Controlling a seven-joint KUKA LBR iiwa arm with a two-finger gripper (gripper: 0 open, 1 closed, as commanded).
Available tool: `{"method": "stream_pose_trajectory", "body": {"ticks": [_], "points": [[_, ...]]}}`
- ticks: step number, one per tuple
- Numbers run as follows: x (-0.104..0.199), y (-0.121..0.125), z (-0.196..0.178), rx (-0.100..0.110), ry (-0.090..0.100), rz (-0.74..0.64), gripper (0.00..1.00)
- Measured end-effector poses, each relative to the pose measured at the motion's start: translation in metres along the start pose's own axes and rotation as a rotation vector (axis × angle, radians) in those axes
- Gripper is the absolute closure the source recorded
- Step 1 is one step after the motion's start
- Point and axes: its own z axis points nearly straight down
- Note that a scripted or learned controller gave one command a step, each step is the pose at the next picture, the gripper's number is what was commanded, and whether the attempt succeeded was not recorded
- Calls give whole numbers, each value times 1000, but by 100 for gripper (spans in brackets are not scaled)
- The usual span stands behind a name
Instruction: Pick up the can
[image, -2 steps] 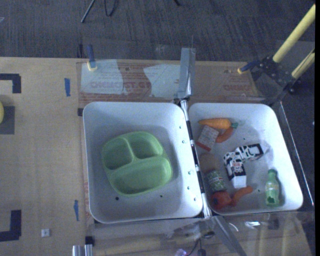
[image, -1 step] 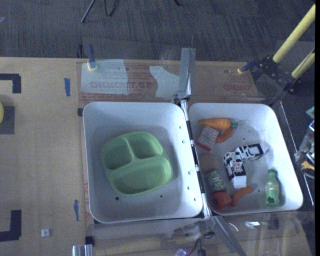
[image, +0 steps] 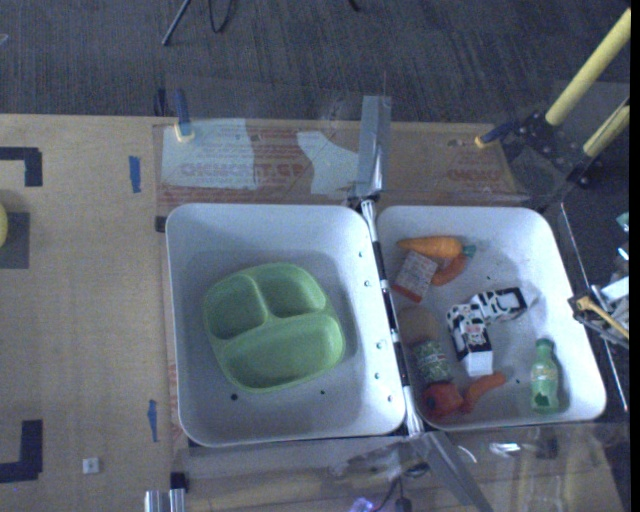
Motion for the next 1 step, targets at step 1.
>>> {"method": "stream_pose_trajectory", "body": {"ticks": [1], "points": [[-1,2,-19,-3,1,-362,100]]}}
